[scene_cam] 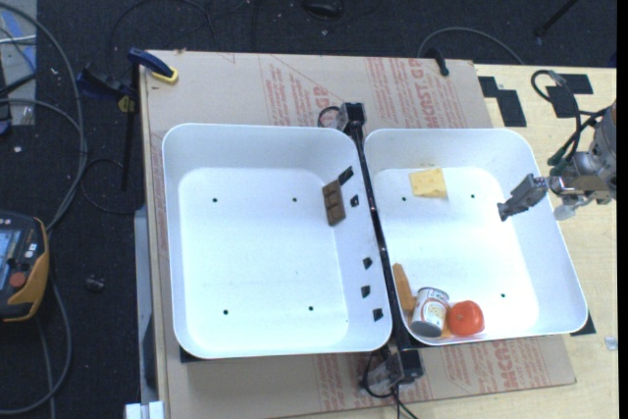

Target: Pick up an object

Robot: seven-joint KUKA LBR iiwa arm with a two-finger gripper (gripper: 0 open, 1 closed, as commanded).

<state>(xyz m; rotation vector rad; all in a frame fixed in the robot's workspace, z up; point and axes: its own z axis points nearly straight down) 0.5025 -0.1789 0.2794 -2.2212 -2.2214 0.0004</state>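
Carrot (402, 288) lies lengthwise along the right bin's (549, 240) left wall — tool (520, 198) apart.

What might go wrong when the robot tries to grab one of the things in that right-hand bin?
The tomato, the can and the carrot crowd into one corner of the right bin, so the hand may bump the wall or nudge a neighbour. The round tomato and can could roll away. The yellow sponge lies alone and looks like the easier target.
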